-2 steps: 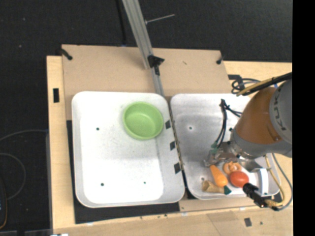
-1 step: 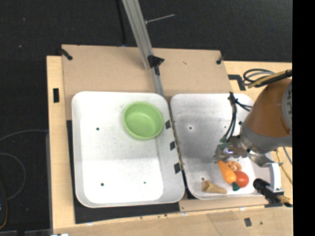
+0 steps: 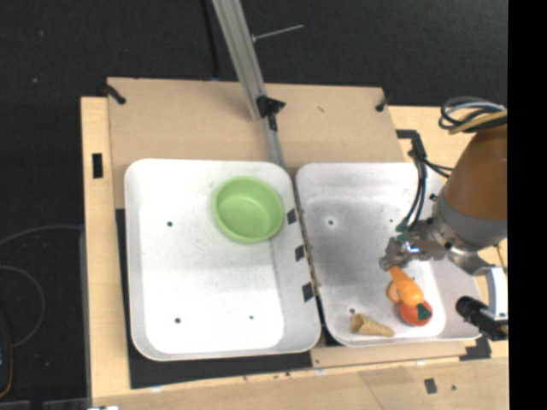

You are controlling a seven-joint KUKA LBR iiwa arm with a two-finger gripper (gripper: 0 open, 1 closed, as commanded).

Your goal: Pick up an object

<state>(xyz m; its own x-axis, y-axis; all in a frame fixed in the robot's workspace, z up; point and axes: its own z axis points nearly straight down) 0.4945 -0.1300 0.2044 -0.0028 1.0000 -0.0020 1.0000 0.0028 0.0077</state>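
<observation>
My one camera sits fixed above the desk [image 3: 214,109]; it looks down at a slant. Both white bins [image 3: 154,314] fit in frame; the arm [image 3: 479,186] enters from the right.

place: robot lab | evidence: plywood bench [image 3: 94,229], twin white bins [image 3: 145,254], metal mast [image 3: 239,49], loose cables [image 3: 466,114]

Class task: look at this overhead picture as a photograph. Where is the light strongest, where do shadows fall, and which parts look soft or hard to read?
Camera view: the two white bins are brightest, nearly washed out; the green bowl casts little shadow; the floor around the bench is almost black; the gripper above the orange toy is dim and soft, its fingers unreadable; the small cone stays fairly distinct.
</observation>
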